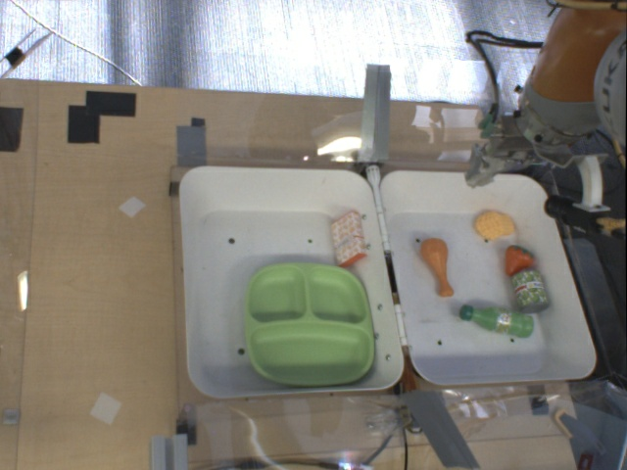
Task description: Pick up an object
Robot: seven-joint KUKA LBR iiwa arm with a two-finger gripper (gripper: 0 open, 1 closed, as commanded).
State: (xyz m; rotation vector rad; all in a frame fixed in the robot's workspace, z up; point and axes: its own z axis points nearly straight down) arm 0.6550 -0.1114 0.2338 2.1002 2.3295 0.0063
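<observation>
Gripper [487, 157] sat over the back rim of the right bin [431, 365], near its far corner; can't tell how far it was open, and nothing showed between its parts.

All places relative to the right bin:
- Yellow round piece [496, 225] lay in the back half, closest item to the gripper.
- Orange drumstick [437, 264] lay mid-bin, left of centre, clear on all sides.
- Green jar with red top [526, 280] lay against the right wall.
- Green bottle [500, 320] lay on its side toward the front, just beside the jar, tight there.
- Open floor: front-left corner and the back-left area.

Left of the right bin, across the divider: left bin [196, 262] held a green divided plate [310, 323] at the front and a small red-white packet [348, 237] close to the shared wall. Table [78, 311] beyond was bare wood with a few tape marks.
</observation>
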